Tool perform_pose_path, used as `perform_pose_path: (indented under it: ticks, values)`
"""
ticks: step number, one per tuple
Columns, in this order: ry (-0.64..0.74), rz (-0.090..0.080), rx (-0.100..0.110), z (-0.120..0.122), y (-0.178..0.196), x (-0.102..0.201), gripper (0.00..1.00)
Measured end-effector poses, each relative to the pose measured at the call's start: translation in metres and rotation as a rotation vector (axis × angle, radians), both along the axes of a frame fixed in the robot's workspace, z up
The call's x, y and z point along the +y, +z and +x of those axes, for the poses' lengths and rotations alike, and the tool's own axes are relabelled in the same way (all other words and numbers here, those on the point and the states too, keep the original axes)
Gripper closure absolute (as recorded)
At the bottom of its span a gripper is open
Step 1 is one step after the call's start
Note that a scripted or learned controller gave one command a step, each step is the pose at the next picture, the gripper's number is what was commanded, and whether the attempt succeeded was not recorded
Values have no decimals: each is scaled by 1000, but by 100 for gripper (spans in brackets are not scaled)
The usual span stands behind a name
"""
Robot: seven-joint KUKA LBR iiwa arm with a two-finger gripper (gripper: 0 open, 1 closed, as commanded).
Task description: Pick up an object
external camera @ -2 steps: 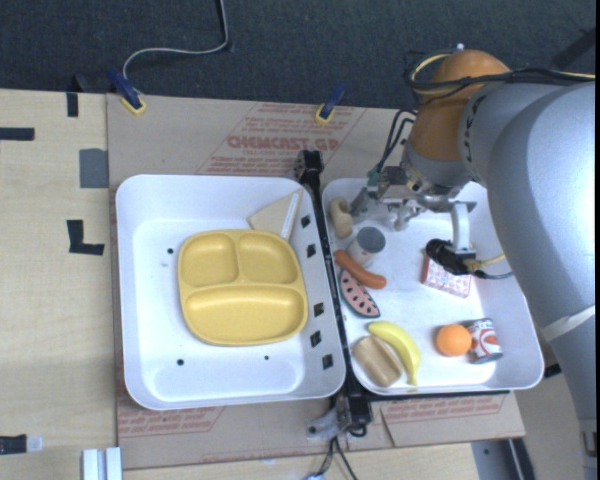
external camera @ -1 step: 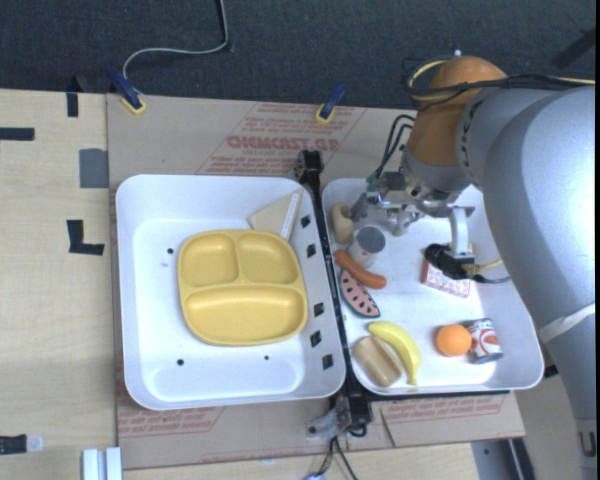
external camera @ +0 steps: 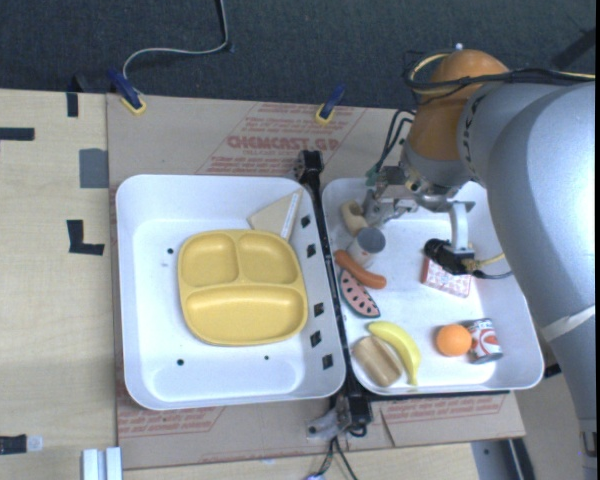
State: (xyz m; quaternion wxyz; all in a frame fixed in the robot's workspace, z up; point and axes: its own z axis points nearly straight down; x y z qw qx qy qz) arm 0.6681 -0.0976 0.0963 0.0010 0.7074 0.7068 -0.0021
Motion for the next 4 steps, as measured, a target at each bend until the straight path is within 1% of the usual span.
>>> perform_pose_path:
  ticks: [1, 2, 3, 4]
  values:
    - [-1, -4, 1, -1, 0, -2, 0]
    - [1, -6, 9, -2, -11, -4, 0]
    - [0, 2, -2, 1, 0, 0, 100]
    - [-1, -3, -1, 0, 0, -2, 0]
